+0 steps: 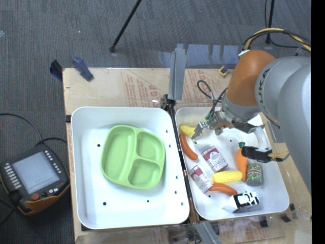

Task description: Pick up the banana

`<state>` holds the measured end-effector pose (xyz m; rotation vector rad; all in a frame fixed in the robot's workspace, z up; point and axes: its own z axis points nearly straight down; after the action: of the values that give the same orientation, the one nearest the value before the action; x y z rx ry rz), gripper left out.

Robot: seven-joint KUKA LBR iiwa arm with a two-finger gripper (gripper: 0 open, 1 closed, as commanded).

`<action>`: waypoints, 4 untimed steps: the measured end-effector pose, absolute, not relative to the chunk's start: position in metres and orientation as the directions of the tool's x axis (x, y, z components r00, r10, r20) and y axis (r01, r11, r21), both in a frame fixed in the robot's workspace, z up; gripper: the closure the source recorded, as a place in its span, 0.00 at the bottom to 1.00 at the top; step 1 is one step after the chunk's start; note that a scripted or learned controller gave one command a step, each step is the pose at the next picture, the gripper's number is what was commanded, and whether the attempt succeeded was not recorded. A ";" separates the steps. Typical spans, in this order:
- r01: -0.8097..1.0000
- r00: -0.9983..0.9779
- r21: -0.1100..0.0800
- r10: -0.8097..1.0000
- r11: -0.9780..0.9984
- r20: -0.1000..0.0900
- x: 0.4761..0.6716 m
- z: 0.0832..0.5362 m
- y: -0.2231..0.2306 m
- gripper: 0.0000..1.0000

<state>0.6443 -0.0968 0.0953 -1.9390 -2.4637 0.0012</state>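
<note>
Camera view: the banana (187, 130) lies in the right bin (277, 187), at that bin's far left corner, just beside the wall it shares with the left bin (81, 187). It is a small yellow piece, short and slightly curved, with part of it hidden under the gripper (199, 132). By its look it is probably a toy fruit: light, stiff, smooth-skinned and likely a bit slippery, so not fragile. The best hold is judged to be across its middle, the 2 fingers closing on the narrow width rather than along its length; the nearby bin wall leaves little room on that side.

The gripper hovers right at the banana's near end, touching or almost touching it. Whether its fingers are spread or pressed together cannot be told from this slant.

Just on the near side of the banana lies an orange sausage-shaped toy (188, 147), close enough to get in the way of a grasp. Further from the banana sit 2 small cans (215, 158), a corn cob (227, 177) and a carrot (241, 161). The left bin holds a green divided plate (133, 156).
</note>
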 end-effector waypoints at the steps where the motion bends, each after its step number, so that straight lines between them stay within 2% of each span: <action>1: 0.972 -0.235 -0.006 0.972 0.235 0.007 0.644 0.104 -0.097 1.00; 2: 0.972 -0.235 -0.006 0.972 0.235 0.007 0.644 0.104 -0.097 0.00; 3: 0.972 -0.234 -0.007 0.972 0.234 0.009 0.645 0.112 -0.097 1.00; 4: 0.972 -0.234 -0.007 0.972 0.234 0.009 0.645 0.112 -0.097 0.00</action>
<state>0.6445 -0.0972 0.1122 -1.9368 -2.4594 0.0001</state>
